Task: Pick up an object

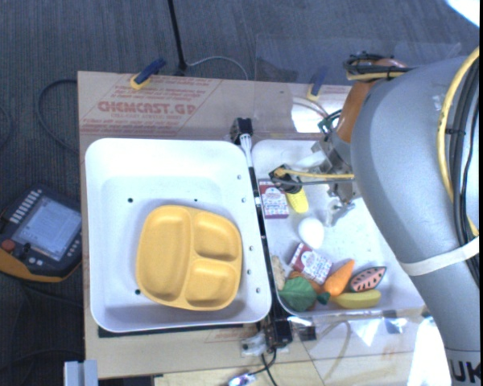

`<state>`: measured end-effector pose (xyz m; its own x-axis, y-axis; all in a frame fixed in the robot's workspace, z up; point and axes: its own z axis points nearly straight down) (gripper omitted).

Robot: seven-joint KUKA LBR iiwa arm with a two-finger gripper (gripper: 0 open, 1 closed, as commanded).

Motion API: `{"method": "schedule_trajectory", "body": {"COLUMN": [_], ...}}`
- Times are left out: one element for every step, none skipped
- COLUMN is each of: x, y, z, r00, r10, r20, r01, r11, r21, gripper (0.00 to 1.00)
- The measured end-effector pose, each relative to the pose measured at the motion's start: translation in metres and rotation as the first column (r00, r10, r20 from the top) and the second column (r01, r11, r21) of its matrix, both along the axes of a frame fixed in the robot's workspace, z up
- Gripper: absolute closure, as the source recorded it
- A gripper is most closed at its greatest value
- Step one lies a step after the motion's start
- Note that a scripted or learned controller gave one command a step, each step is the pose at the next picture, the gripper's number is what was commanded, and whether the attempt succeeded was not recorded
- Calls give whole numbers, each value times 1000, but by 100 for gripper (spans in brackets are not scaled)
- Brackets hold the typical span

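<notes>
No object sits in the gripper; the candidates lie loose in the right shallow white bin (362, 223). Nearest the two-finger gripper (336, 206) is a white egg-shaped piece (311, 233), resting on the bin floor just left of and below it, apart from it. Further up the bin, a small yellow block (297, 201) lies just beside a small red-and-white printed box (273, 199), which is close against the bin's left wall. Along the near end of this bin a cluster is packed together: a red-and-white printed packet (311, 264), a green rounded toy vegetable (299, 294) below it, an orange toy carrot (339, 277) lying at a slant to its right, a red toy watermelon slice (367, 279) beside the carrot, and a yellow toy banana (358, 299) under both. The gripper hangs over the middle of the right bin, above bare floor, and whether it is open or closed cannot be told from this angle. The grey arm (410, 159) covers the bin's right side. The left shallow white bin (113, 175) holds a yellow plastic divided plate (189, 256), lying flat towards the near end. Both bins rest on a brown board with red lettering (149, 107).
</notes>
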<state>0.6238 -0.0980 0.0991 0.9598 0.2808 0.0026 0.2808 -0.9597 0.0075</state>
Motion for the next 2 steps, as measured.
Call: {"method": "schedule_trajectory", "body": {"x": [-35, -141], "y": [2, -57], "z": [-10, 64], "r00": [997, 1000], "r10": [-78, -15], "r20": [6, -7], "r01": [78, 15], "r11": [997, 1000], "r21": [2, 6], "gripper": [0, 0]}}
